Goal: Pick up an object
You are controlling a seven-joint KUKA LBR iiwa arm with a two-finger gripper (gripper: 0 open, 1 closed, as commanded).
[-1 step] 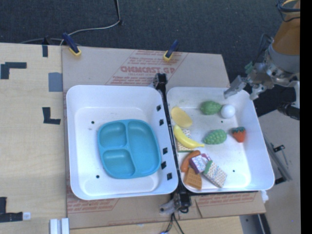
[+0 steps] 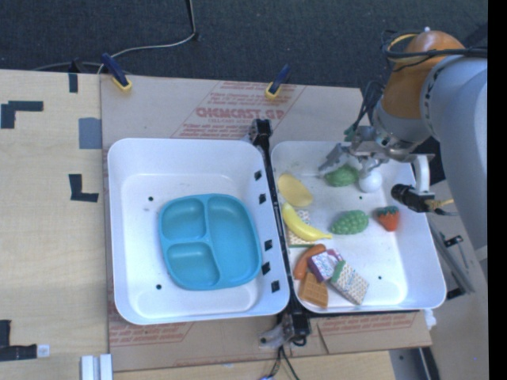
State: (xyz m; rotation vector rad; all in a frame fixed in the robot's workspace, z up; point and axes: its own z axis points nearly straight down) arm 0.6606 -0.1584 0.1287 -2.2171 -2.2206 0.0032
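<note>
Camera view: gripper spread over green toy — long axis left-right — not clamped on it.

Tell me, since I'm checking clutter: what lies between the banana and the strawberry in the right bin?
A bumpy green vegetable lies between the banana and the strawberry in the camera view.

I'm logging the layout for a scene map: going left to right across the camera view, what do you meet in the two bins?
Blue divided plate → banana → bumpy green piece → strawberry. The gripper hangs over the right bin's far end, above another green piece.
</note>
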